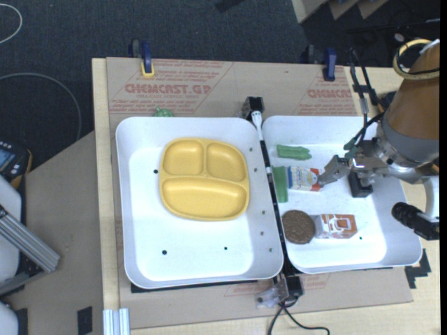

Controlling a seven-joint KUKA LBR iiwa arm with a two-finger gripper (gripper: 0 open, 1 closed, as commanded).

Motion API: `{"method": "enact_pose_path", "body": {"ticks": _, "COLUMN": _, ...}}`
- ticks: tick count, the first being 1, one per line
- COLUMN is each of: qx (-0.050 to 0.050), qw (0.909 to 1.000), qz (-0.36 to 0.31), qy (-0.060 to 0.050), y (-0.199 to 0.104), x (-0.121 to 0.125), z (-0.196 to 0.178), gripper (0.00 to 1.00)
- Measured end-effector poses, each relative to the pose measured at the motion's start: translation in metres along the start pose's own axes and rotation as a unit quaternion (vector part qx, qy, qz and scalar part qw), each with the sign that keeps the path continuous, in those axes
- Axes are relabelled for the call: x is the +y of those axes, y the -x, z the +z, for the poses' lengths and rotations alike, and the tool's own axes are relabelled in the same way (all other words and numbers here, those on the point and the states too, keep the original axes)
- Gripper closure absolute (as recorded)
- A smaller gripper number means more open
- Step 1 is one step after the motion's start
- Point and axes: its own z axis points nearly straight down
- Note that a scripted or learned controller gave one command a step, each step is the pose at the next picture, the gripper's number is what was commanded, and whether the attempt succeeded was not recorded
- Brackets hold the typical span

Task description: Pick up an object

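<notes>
The pick is not yet complete: no object is seen lifted clear of a bin, and none is visibly clamped. The gripper (334,170) sits low over the right bin (391,250), with the grey arm (408,128) entering from the right side of the camera view. One finger (328,175) points left and down toward a small white carton with red and blue print (302,179); its tip appears at or just beside the carton's right end. Whether the fingers are spread or closed cannot be told, since the wrist body hides their spacing, and no item is seen between them. Judged from this layout, the approach is done or nearly done, while closure, lift and confirmation of hold remain. The right bin contains five items: a short green piece (292,152) near the back wall, a long green bar (280,184) lying along the left wall, the white carton just right of that bar, a dark brown round disc (298,227) toward the front left, and a white and orange packet (338,225) touching or just beside the disc on its right. The carton is the likely target, being nearest the finger. The left bin (140,208) contains one item, a yellow divided plate (204,179) with three compartments, set toward the back and resting flat.
</notes>
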Motion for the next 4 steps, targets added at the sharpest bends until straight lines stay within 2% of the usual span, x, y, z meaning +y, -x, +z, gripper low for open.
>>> {"method": "enact_pose_path", "body": {"ticks": 1, "qx": 0.0, "qw": 1.0, "qz": 0.0, "qy": 0.002, "y": 0.0, "x": 0.001, "z": -0.011, "gripper": 1.0}}
{"method": "enact_pose_path", "body": {"ticks": 2, "qx": 0.001, "qw": 1.0, "qz": -0.005, "qy": 0.004, "y": -0.077, "x": -0.019, "z": -0.08, "gripper": 1.0}}
{"method": "enact_pose_path", "body": {"ticks": 3, "qx": 0.001, "qw": 1.0, "qz": -0.002, "qy": -0.005, "y": -0.124, "x": -0.038, "z": 0.003, "gripper": 1.0}}
{"method": "enact_pose_path", "body": {"ticks": 4, "qx": 0.001, "qw": 1.0, "qz": -0.003, "qy": 0.007, "y": -0.15, "x": -0.035, "z": -0.119, "gripper": 1.0}}
